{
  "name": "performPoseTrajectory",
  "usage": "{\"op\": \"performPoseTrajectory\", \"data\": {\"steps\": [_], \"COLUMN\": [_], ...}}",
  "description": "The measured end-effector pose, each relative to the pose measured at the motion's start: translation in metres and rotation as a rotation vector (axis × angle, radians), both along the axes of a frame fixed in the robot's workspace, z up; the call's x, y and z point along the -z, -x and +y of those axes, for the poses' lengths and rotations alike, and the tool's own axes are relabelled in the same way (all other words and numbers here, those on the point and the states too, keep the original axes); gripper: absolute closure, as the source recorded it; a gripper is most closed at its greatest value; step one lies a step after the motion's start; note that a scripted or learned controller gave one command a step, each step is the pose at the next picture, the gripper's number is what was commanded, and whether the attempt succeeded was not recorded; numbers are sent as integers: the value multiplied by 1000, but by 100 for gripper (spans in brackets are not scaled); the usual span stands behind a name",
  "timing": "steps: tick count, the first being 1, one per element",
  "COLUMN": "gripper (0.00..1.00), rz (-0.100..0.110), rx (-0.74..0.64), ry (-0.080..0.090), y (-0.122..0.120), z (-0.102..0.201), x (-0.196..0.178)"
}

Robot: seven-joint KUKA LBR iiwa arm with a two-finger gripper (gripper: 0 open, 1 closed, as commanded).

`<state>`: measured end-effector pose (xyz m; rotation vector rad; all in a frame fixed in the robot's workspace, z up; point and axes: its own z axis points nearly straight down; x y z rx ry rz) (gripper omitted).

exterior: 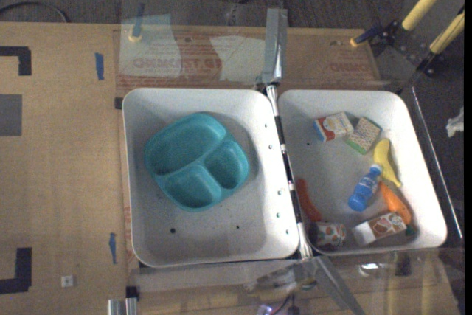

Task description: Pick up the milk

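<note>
Evidently two white bins sit side by side on the tabletop. The left bin carries a teal divided plate, lying a little toward 10 o'clock of that bin's centre.

The right bin holds the small things. What looks like the milk carton, red and white with a touch of blue, lies on its side at about 11 o'clock in this bin, near the far wall. Its print is too small to read, so the identification is not certain. Just beside it, at 3 o'clock from it, rests a checkered green-and-cream box. A yellow banana lies at 2 o'clock of the bin's centre, and a blue bottle with a pale cap lies tilted just below the banana. An orange carrot lies at 4 o'clock, near a second carton, white and brown, at 5 o'clock. A small can sits at 7 o'clock, and a red-orange pepper lies along the left wall at 8 o'clock.

Whether the claw is spread or pressed together cannot be told.
</note>
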<state>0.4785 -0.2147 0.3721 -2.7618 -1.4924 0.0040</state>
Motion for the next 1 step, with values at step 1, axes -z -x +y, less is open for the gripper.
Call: {"op": "performPoseTrajectory", "data": {"steps": [1], "gripper": [0], "rz": [-4], "rx": [166], "ry": [3], "y": [-97], "z": [-2], "x": [-49]}}
